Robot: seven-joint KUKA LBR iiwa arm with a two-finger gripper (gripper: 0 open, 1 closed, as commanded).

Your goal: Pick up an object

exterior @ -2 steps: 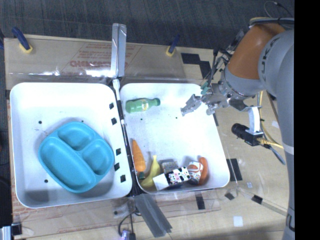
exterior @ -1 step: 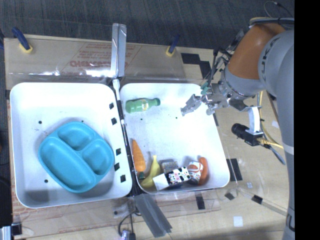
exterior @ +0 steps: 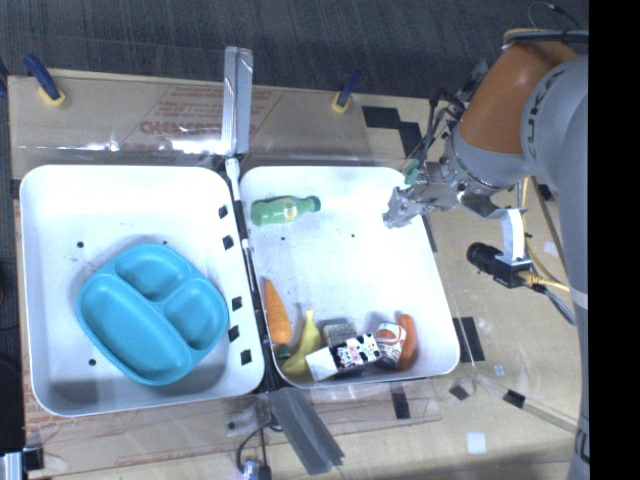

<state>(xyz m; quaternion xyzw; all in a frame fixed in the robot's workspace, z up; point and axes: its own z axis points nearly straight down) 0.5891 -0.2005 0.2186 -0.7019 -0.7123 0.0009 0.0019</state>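
Objects wait in the right bin, arm poised at its far corner

Objects for picking lie in the right bin (exterior: 425, 298). A green bottle (exterior: 284, 209) rests on its side near the far wall, well apart from the rest, its long axis running left to right with the narrower cap end pointing right. Along the left wall an orange carrot (exterior: 276, 312) lies with its length running from far to near, thin tip toward the far side. Just beside its near end is a yellow banana (exterior: 303, 346), tilted, its upper end leaning right. Next to that, in the near part of the bin, sits a crowded cluster: a small grey block (exterior: 338, 330), a black-and-white patterned carton (exterior: 345, 356) lying slantwise, and a red-and-white item (exterior: 396, 340) at the right end, whose exact kind is too small to make out. These pieces touch or overlap each other.

The left bin (exterior: 40, 268) holds a blue divided tray (exterior: 152, 312) with three compartments, set at a slant.

The jaws (exterior: 400, 211) hang over the far right corner of the right bin, near its rim and well apart from the bottle. Nothing is seen between them; whether they are spread or closed I cannot tell. The grey arm with its orange band (exterior: 510, 93) reaches in from the right over the bench (exterior: 300, 118).
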